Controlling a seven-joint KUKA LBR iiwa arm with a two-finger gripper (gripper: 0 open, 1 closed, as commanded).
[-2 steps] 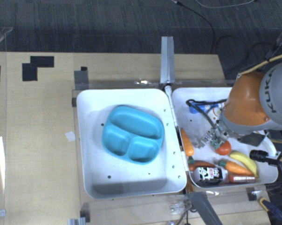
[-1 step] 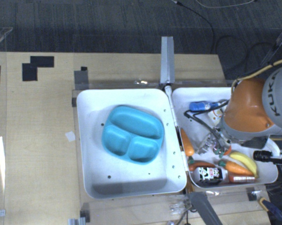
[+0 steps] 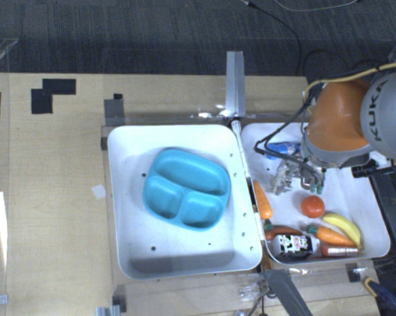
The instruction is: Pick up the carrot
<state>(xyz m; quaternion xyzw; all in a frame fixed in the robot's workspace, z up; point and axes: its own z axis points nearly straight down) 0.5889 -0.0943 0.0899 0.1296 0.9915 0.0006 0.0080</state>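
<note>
Hovering over the right bin, the fingers point down w/ a small gap between them and nothing visibly held; metal tips are small and a bit blurred, so exact opening is hard to judge. Just below-right of them sits a red tomato, apart from the tips. Left of the fingers, a carrot lies lengthwise along the bin's left wall, near but not touching them. Further below, at the bin's near edge: a second carrot lying sideways, touching a yellow banana on its right side, and a dark bottle w/ a cow-pattern label beside it. Above the fingers is a blue item, partly hidden by cables. Well off to the left, the other bin holds a blue divided tray. Both bins rest on the bench.
</note>
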